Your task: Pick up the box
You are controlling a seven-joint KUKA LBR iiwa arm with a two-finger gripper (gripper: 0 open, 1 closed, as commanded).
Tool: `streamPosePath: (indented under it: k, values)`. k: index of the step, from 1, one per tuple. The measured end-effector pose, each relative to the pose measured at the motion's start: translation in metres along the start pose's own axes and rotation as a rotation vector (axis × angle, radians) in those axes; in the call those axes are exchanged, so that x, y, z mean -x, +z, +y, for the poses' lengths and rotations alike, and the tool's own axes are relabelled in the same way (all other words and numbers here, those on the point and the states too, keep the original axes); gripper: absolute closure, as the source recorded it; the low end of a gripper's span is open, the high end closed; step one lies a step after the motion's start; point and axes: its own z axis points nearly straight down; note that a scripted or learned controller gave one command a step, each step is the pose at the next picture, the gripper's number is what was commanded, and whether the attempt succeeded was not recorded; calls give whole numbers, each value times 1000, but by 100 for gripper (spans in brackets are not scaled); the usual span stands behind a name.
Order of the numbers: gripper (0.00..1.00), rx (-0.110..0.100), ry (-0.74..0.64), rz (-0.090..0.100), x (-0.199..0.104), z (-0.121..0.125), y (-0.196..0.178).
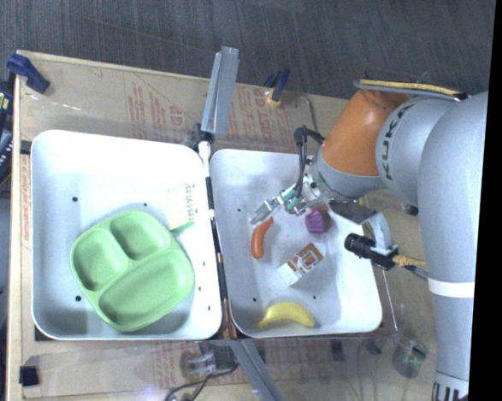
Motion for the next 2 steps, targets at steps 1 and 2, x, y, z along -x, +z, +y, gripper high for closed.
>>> streamPosePath:
  k: [1,2]
  values:
    - [0,-1,91,-8,-71,-21,29]
    - [100,-1,84,-7,-72,-21,20]
